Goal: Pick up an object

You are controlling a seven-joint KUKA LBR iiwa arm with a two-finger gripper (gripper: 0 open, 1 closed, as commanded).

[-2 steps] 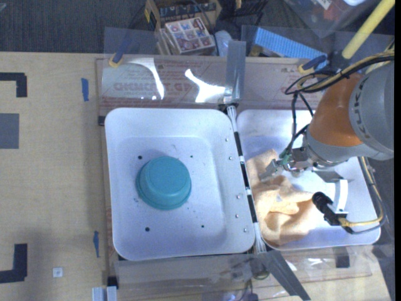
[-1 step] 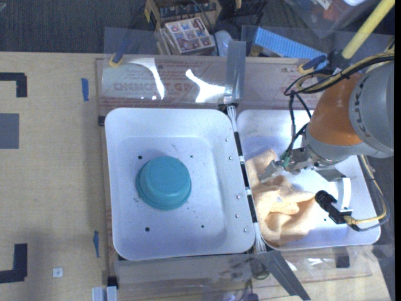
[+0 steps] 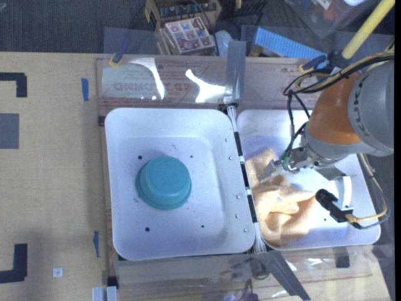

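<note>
So the grey arm [image 3: 369,105] with its orange band hangs over the right bin [image 3: 369,234], fingers [image 3: 280,165] down on the yellow cloth [image 3: 282,209] bunched against that bin's left wall; can't tell whether they're open or closed. Left bin [image 3: 125,130] has a teal bowl [image 3: 164,182] upside down near its middle.

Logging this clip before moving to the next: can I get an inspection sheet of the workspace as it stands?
Surface: two white bins, left bin and right bin, side by side on the bench.
Job's things: teal bowl upside down in left bin; yellow cloth crumpled in right bin.
Clutter: nothing seen inside the bins.
Grippers: gripper low over the cloth's upper part.
Cables: black cables looping off the arm.
Surroundings: boxes and a blue pad behind the bench.
</note>
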